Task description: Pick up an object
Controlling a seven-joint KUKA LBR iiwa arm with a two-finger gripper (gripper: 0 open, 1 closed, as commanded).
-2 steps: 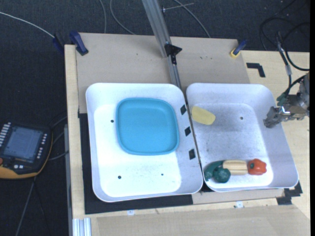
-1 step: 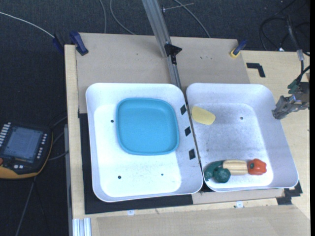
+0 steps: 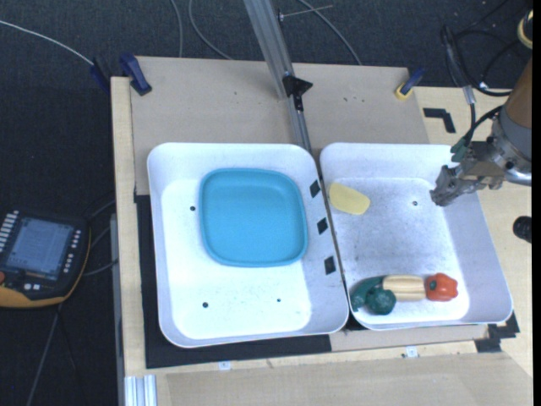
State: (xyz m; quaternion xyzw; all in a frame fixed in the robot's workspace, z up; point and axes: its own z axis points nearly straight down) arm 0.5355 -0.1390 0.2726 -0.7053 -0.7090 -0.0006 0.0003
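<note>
In the right bin (image 3: pixel 473 227) lie a pale yellow piece (image 3: pixel 348 199) near the back left, a dark green object (image 3: pixel 373 298), a tan stick-shaped object (image 3: pixel 404 288) and a red tomato-like object (image 3: pixel 440 287) along the front wall. My gripper (image 3: pixel 445 191) hangs over the bin's back right part, well apart from all of them. Nothing shows between its fingers.
The left bin (image 3: pixel 169 227) holds a blue square plate (image 3: pixel 253 216). A metal post (image 3: pixel 275 41) slants down to the seam between the bins. A teach pendant (image 3: pixel 38 256) lies on the floor at the left. Blue and yellow clamps sit at the bench's back corners.
</note>
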